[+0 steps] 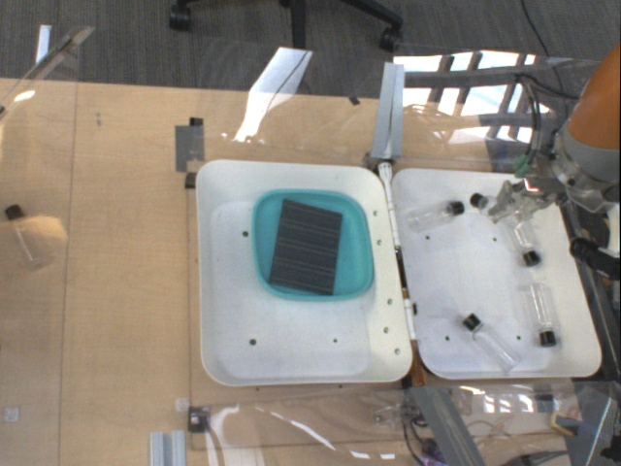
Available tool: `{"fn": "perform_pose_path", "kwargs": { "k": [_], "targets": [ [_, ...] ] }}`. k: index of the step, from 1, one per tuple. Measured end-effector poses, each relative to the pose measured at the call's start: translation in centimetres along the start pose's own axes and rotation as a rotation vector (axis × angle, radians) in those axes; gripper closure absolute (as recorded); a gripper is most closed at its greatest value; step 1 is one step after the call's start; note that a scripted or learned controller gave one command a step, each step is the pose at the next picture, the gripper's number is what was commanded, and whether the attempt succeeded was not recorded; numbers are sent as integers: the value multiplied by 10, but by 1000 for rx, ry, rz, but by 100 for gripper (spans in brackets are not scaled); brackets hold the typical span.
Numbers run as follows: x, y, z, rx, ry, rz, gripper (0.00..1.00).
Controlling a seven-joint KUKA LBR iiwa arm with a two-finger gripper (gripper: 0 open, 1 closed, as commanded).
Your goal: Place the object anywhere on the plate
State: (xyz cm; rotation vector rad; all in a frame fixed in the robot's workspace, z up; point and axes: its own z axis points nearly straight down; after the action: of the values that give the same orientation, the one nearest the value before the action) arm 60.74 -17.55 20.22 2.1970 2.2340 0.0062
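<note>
The grey two-finger gripper [517, 202] hangs low over the far right corner of the right-hand shallow white bin [464, 272], at the end of the grey arm with the orange band [594, 115] that comes in from the right. It is pale and blurred against the bin floor, so I cannot tell whether the jaws are released or clenched, and nothing can be made out between them.

The task's thing, a dark grey ribbed rectangular block [307, 248], is well apart from the jaws, far to their left and a little nearer the camera. It lies flat on the teal rounded-square plate [361, 252], roughly in the plate's middle and turned slightly off square, with a teal border showing on all sides. The plate sits in the left-hand shallow white bin [225, 343], which touches the right-hand bin along their shared edge.

Several small clear vials with black caps lie scattered in the right-hand bin around the jaws. One black cap [477, 200] is just beside the jaws on their left. Further left lies a clear vial on its side [432, 216]. Just below the jaws, toward the camera, is another capped vial [528, 247]. Well below them lie two more: one near the bin's right edge [541, 315] and one near its front edge [485, 337].

Both bins rest on the light wooden bench [97, 260], and beyond it stands the black base of an office chair [291, 3].
</note>
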Motion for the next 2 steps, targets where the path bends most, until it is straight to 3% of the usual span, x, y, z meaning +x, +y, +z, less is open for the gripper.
{"fn": "perform_pose_path", "kwargs": {
  "k": [1, 2],
  "targets": [
    [48, -43, 41, 4, 3, -155, 100],
    [48, -43, 41, 4, 3, -154, 0]
  ]
}}
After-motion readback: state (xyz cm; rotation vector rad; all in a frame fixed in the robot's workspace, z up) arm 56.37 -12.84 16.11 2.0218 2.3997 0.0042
